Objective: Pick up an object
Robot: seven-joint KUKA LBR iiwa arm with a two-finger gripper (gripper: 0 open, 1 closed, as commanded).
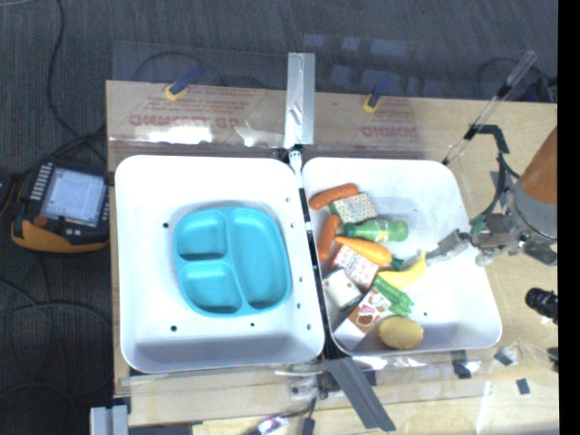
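My tool hangs at the right side of the right bin, low over the white floor, with my arm coming in from the right edge of the view. I cannot tell how it is set at this size and angle, and nothing shows in its grip.

Everything I could pick lies to the left of the tool, heaped against the divider between the two bins. The nearest piece is the yellow banana, just beside the tool tip and a little below it in the view. It runs from upper right to lower left, with its upper end towards me. Behind it lie the orange carrot, slanting the other way, and the green bottle, which lies almost straight left to right. Further off are the sausage at the top of the heap, some small printed cartons in the middle, and the brown potato near the front wall, apart from the rest.

So the coming move turns on a short travel to the left and slightly forward. I judge the banana the natural target, since it is closest and its right side is open to the bare floor. Its long axis is slanted, so I would want to close across it, not along it.

The left bin holds a blue divided tray, well apart from my tool.
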